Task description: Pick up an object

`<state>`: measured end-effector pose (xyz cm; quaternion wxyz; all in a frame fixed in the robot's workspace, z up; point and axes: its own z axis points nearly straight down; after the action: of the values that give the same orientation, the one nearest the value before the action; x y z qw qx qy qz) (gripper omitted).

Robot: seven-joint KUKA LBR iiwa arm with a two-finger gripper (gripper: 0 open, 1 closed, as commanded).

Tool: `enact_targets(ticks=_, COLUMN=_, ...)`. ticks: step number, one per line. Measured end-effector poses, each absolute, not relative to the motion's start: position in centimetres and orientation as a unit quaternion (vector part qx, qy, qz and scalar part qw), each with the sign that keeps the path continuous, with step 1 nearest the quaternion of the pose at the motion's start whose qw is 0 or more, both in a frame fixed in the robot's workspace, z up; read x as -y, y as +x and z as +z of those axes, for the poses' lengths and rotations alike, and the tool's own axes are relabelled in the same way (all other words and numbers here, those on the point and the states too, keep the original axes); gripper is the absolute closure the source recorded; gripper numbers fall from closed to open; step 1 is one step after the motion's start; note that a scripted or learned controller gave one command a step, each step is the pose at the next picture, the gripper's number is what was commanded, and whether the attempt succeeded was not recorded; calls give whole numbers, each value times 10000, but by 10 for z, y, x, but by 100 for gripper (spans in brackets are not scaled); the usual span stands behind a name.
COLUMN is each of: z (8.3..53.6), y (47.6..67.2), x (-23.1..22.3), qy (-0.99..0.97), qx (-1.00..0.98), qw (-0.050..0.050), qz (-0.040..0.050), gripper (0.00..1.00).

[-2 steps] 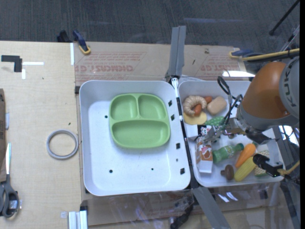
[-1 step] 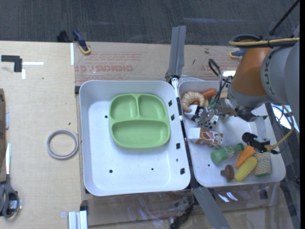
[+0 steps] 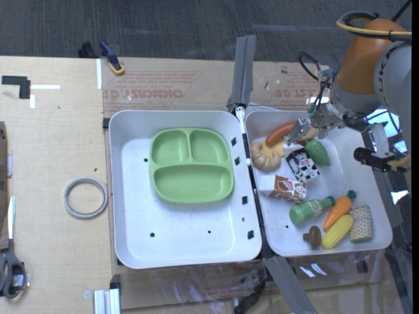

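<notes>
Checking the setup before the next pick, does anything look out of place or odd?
Nothing looks spilled or broken. The green plate lies flat in the left bin. The toys are crowded in the right bin, where the gripper sits by the carrot.

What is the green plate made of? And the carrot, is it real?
The green plate looks like smooth matte plastic: one even colour, rounded moulded dividers. The carrot is probably a plastic toy: uniform orange, slightly shiny, though from this distance that can't be confirmed.
</notes>
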<state>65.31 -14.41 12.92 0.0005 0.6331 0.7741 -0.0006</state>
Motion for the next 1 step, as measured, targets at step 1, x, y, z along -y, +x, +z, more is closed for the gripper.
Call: enact_targets(ticks=1, z=105, y=660, x=127, qy=6433, qx=-7656, qw=87, qz=-41, gripper=0)
